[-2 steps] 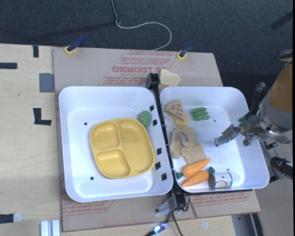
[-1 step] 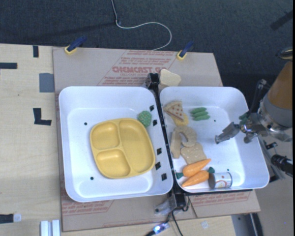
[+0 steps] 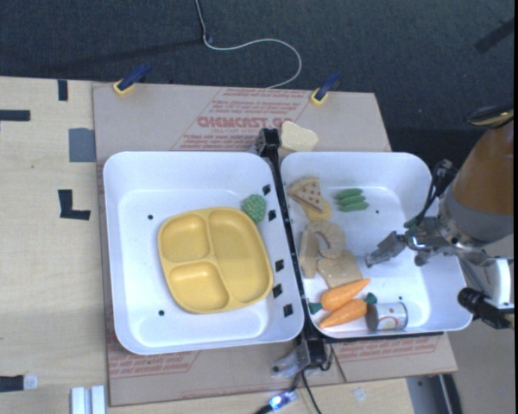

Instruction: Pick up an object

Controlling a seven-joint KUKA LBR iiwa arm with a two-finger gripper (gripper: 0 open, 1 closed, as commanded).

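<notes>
A grey KUKA arm reaches in from the right over the right bin (image 3: 414,169), its gripper (image 3: 382,254) poised low above bare white floor just right of the pile of toy food. The dark fingers seem to stand slightly parted with nothing between them, though at this slant and size that reading is uncertain. The approach from the bin's open side looks chosen to keep the wrist clear of the wall while the tip closes on the nearest pieces.

The right bin carries all the loose candidates for a pick. A cheese wedge (image 3: 308,195) lies near the divider at the top, with a green pea pod (image 3: 351,199) just beside it toward the middle. Below them pale bread slices (image 3: 325,253) overlap in a heap, nearest to the gripper. Two carrots (image 3: 344,303) lie side by side at the near edge, touching a small can (image 3: 388,316) on its side.

The left bin (image 3: 121,231) holds a yellow divided plate (image 3: 214,258) with three compartments, lying flat in the middle, and a green broccoli piece (image 3: 255,206) just off its upper right rim, close to the divider. A pale heart-shaped item (image 3: 298,136) rests outside the bins on the cardboard (image 3: 242,119) beyond them.

The pick is judged not yet made.
</notes>
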